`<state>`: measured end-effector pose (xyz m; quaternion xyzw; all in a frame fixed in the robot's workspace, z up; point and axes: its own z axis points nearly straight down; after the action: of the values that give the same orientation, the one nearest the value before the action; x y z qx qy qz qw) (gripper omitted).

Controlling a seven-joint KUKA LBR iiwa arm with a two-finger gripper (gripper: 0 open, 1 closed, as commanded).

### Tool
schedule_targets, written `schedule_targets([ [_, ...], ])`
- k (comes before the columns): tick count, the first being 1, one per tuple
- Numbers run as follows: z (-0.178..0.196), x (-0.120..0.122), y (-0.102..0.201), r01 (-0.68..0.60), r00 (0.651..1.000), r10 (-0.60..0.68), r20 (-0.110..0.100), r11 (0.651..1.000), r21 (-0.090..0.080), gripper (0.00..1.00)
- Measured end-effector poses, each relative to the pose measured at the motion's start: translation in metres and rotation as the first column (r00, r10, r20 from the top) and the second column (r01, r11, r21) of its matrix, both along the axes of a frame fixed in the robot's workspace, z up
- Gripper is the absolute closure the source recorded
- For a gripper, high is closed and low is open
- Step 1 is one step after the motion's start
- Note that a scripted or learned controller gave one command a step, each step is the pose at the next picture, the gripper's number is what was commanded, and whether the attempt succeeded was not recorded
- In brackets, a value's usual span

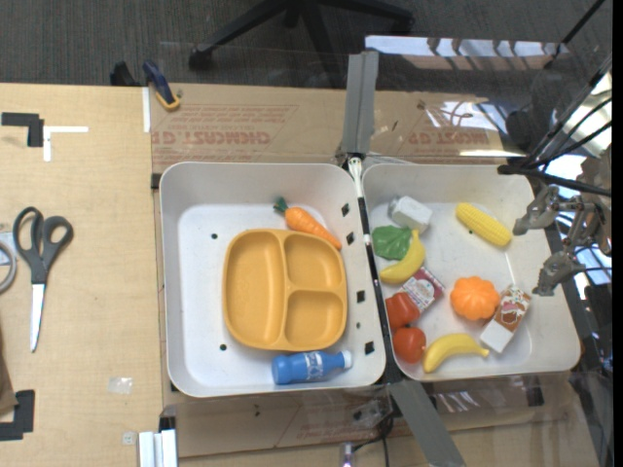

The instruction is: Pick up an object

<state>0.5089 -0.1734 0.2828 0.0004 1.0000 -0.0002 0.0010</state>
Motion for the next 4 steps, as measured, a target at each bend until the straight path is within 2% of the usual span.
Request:
schedule_targets([
  [1,-0.139,0.005,0.019,-0.099,0.995,0.099,0.000,0.995,0.000,0.00],
  [2,-0.190,0.019,0.013,-0.039,0.999,0.039,0.001,0.999,0.000,0.00],
  [3,-0.190,0.024,0.063,0.048,0.999,-0.048,0.000,0.999,0.001,0.00],
  [4,-0.188,0.072,0.074,0.106,0.994,-0.106,0.005,0.994,-0.002,0.00],
])
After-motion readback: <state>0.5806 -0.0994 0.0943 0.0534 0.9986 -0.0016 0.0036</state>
